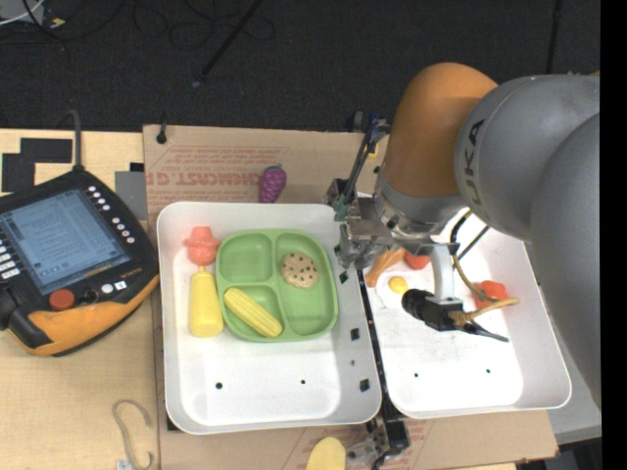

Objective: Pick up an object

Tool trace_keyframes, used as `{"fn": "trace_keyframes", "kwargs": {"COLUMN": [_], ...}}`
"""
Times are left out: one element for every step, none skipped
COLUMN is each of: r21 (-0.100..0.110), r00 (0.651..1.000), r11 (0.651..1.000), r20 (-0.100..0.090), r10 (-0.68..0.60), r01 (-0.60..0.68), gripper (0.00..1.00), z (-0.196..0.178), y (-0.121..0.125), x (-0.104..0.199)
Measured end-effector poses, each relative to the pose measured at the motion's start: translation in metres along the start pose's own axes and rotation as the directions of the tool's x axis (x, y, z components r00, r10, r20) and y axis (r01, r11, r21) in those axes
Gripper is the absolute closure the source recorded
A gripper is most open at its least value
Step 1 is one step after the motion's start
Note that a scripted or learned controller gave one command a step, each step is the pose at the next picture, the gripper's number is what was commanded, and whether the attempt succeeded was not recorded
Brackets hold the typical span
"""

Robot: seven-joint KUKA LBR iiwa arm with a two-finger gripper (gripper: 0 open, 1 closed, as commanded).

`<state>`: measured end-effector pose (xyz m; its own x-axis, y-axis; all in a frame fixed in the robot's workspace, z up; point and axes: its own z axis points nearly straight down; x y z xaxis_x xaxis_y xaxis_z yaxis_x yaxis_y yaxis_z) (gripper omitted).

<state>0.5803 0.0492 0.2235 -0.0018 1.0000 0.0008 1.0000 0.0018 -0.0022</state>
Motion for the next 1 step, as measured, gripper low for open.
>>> {"fn": "trace_keyframes", "kwargs": {"r21": [0.002], "r00": [1.000], "r11": [1.000], "r20": [0.000], "r10": [0.001], "r01": [-0.001], "gripper": [1.00], "z": [0.0056], "y": [-0.0011], "x": [0.0265]}}
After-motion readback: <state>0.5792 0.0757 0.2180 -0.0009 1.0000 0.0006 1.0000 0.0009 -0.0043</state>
